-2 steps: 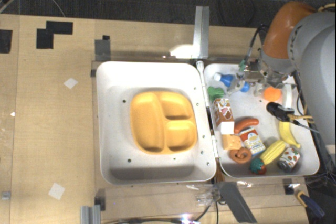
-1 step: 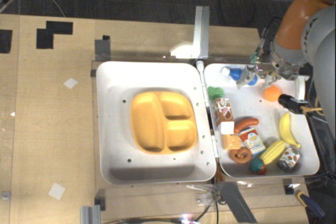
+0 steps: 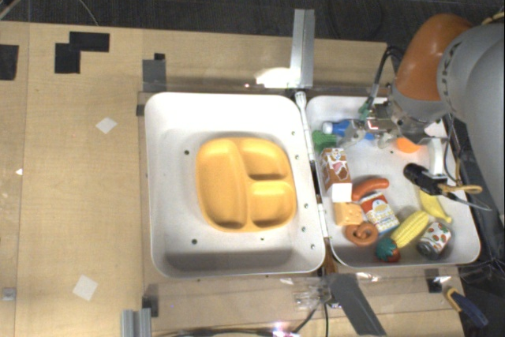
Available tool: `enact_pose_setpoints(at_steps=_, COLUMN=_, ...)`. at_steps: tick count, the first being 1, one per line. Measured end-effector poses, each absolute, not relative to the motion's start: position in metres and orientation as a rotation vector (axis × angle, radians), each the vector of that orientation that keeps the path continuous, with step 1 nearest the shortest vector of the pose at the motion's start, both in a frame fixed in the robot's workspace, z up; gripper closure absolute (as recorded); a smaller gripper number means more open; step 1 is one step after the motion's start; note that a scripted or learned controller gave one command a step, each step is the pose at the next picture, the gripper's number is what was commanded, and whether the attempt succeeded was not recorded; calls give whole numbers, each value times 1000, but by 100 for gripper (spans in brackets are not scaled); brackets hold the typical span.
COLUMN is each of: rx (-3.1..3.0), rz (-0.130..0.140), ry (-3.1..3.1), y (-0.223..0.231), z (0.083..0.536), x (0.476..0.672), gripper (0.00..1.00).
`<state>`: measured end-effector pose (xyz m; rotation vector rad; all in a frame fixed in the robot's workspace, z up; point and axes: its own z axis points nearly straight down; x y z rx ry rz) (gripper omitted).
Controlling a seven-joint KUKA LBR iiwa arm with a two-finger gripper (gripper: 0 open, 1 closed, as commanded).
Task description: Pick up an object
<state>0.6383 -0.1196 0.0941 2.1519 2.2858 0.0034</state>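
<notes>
A pale wood-grain bench [image 3: 71,193] fills the lower frame, with black squares at its far left corner and a dark ribbed floor beyond its far edge. Two shallow white plastic bins sit side by side, split by a metal upright. The left bin [image 3: 170,170] carries a glossy yellow divided tray [image 3: 243,181] with rounded corners, lying at its centre. The right bin [image 3: 465,245] is crowded with small toy foods: a brown carton [image 3: 336,165] by the left wall, a red sausage [image 3: 370,187] mid-bin, a ridged corn cob [image 3: 409,228] and smooth banana [image 3: 433,207] toward the near right corner, a small can [image 3: 435,239] at that corner, and a blue piece [image 3: 339,127] near the far left corner. The gripper [image 3: 377,125] hangs over the far edge of the right bin beside what seems to be an orange ball [image 3: 408,144]; whether it is spread or holding anything I cannot tell.
</notes>
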Motion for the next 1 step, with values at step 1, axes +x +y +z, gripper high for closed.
enact_pose_setpoints(at_steps=1, rx=1925, rz=4, ry=2475, y=-154, z=102, x=670, gripper=0)
